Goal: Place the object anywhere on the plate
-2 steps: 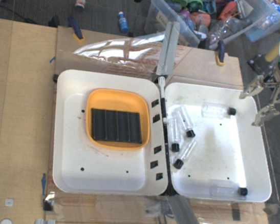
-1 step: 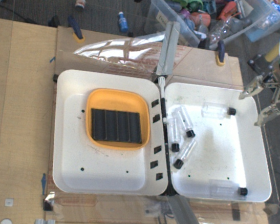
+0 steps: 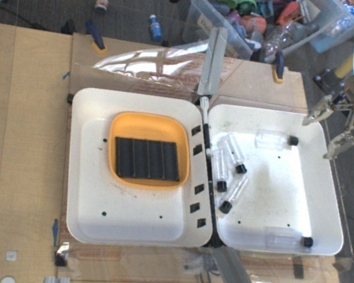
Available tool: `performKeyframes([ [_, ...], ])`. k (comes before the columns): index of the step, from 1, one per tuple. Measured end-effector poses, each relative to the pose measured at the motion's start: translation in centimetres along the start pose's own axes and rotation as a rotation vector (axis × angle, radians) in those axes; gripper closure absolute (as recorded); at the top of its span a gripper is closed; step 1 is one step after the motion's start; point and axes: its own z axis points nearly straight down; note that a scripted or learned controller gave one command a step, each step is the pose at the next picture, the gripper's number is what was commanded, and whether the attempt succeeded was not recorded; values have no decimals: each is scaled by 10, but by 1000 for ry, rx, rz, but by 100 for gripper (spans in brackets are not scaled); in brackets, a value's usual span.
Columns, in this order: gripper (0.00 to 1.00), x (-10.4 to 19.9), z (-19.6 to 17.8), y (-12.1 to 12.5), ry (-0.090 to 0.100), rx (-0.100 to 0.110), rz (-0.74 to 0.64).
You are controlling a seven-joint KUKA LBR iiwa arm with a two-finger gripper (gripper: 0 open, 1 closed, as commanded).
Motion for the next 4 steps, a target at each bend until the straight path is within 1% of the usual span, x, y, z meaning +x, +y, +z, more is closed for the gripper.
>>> performKeyframes([
  [1,0,0,-2,0,0,0,-55],
  [2,0,1,-2,-1,-1,-2,-50],
  [3,0,0,1,0,2,-2,-217],
  [4,0,0,0,0,1,-1,-255],
])
